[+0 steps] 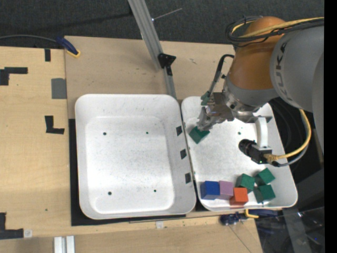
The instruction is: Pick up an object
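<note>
My gripper (202,126) reaches down over the left part of the right bin (226,146), close to the wall it shares with the left bin. A dark green block (198,135) sits tilted at the fingertips, pinched between them, with its lower half sticking out below. The grey wrist and orange band hang above and to the right of it.
Along the right bin's front edge lie a blue cube (210,188), a lilac block (226,188), an orange block (240,195) and three green blocks (246,182). The left bin (126,157) stands beside it. A slanted metal post (150,30) rises behind the bins. A black fitting with a yellow cable (251,149) hangs at the right.
</note>
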### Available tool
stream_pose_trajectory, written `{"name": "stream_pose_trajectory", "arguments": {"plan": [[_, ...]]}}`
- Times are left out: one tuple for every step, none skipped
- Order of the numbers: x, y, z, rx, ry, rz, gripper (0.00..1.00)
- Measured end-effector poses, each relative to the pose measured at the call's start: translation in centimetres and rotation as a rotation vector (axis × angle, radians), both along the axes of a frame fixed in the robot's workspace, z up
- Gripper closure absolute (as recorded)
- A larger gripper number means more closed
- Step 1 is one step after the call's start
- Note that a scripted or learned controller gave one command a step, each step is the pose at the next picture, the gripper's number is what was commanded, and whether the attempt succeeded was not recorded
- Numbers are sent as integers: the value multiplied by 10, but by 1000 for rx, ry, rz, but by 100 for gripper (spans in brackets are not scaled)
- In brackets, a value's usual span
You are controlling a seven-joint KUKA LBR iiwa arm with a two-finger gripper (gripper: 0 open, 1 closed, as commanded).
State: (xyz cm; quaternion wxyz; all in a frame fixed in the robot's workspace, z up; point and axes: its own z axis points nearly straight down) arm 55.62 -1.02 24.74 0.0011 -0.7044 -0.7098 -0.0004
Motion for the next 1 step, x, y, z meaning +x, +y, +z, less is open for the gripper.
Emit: {"name": "stream_pose_trajectory", "arguments": {"plan": [[-10,51,-17,-1,3,-1,100]]}}
